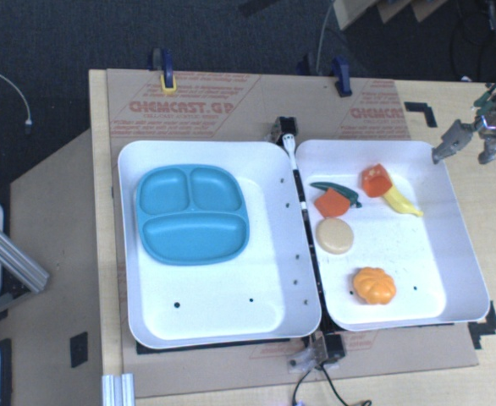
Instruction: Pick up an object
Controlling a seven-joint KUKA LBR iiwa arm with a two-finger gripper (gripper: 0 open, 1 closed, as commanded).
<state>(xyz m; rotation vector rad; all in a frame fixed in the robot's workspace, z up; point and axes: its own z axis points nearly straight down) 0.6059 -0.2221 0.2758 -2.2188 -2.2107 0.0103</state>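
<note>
Inside the right bin, five small toy foods lie in its upper and left parts: a red block touching the end of a yellow banana, an orange-red pepper with a dark green stem, a cream disc just below it, and an orange pumpkin nearest the front rim. Any of these could serve as the pick. The banana and red block lie closest to the gripper, which hangs at the bin's upper right corner, over the rim and not over any object; they sit down and to the left of it. The banana's long axis runs diagonally, upper left to lower right. The jaws look spread and hold nothing. The left bin carries a blue divided plate, well apart on the bench.
</note>
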